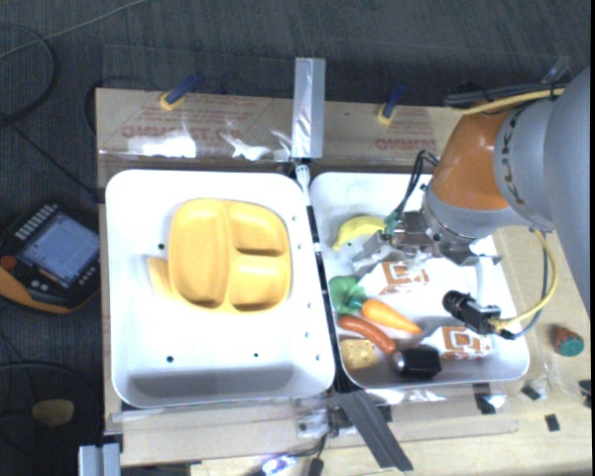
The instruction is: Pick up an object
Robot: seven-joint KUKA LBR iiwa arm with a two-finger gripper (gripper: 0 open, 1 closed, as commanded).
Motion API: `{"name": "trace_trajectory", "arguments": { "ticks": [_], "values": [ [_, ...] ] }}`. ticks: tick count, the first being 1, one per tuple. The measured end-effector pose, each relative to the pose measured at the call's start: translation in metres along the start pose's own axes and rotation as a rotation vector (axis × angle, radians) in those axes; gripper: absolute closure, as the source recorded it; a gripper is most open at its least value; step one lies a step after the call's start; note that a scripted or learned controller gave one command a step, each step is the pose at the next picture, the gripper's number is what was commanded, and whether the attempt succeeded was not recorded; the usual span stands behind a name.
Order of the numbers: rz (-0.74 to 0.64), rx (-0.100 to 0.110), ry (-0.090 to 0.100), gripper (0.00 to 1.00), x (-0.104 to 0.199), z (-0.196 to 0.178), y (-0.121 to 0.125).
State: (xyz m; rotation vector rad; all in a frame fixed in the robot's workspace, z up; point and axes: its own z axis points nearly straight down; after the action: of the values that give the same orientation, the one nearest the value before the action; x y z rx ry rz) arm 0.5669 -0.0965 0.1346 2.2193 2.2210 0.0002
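Two white bins side by side on the bench: left bin, right bin.

In the left bin, one yellow tray with three compartments; lies flat near the middle.

In the right bin, eight loose things:
- One yellow banana, near the far left corner.
- One green vegetable, against the left wall, touching the thick end of one orange carrot.
- One red sausage, just beside the carrot on its near side.
- One tan potato, in the near left corner, touching the sausage.
- One black cylinder, on its side by the near wall, just right of the potato.
- Two white packets with orange print: first packet in the middle, second packet toward the near right corner.

Gripper: hangs low over the far part of the right bin, just beside the banana and above the first packet. Open or closed: cannot tell. Grasps nothing that can be seen.

On the floor left of the bench, one handheld control pad.
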Motion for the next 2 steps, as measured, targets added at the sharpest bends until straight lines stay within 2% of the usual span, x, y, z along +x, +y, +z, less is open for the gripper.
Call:
{"name": "trace_trajectory", "arguments": {
  "ticks": [1, 2],
  "values": [
    [-0.071, -0.043, -0.008, 0.00, -0.0316, 0.0209, 0.0066],
    [-0.006, -0.052, -0.001, 0.00, -0.0413, 0.0232, 0.0123]
  ]
}}
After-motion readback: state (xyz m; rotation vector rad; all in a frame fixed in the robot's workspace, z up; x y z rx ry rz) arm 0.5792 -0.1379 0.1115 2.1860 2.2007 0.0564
